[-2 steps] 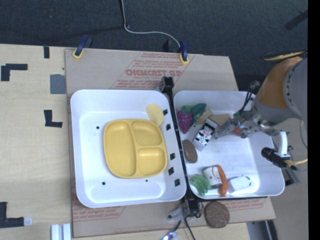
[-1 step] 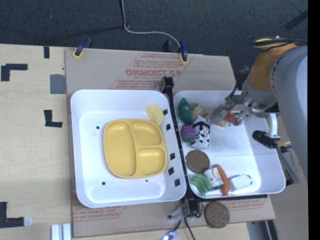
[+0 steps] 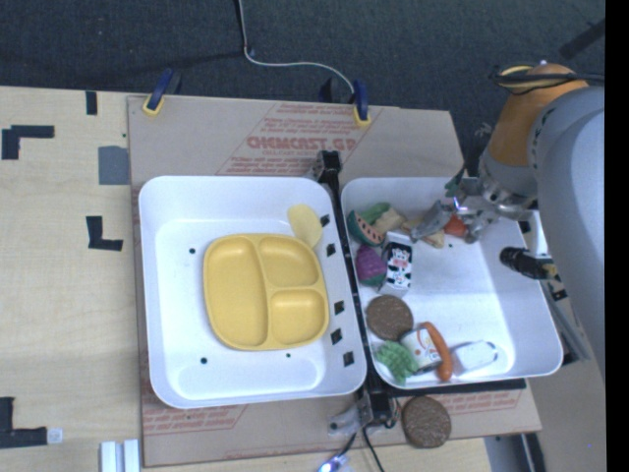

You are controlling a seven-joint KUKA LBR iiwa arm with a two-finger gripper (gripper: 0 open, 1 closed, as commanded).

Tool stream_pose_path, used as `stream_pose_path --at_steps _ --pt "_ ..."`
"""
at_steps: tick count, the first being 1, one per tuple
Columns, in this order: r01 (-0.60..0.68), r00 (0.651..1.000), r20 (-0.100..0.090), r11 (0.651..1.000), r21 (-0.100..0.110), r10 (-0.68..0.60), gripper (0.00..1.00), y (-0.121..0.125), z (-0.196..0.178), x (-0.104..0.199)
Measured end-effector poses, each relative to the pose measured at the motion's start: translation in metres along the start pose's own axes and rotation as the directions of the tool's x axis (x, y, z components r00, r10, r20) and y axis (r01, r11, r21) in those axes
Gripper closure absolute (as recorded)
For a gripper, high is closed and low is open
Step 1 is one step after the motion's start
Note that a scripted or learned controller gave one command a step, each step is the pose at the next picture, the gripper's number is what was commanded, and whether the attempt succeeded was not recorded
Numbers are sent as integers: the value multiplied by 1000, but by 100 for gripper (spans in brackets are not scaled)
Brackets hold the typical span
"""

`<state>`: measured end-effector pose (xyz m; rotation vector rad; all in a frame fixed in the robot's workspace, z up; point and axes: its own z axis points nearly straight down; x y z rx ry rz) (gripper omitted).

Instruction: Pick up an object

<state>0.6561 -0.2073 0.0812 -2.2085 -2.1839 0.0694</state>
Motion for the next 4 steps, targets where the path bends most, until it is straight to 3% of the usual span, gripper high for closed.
stream_pose_path --at_steps 1,4 --pt "9 1000 -19 1000 -16 -9 0 5 -2 -18" --pt "12 1000 -15 1000 -16 -12 0 6 -2 -18"
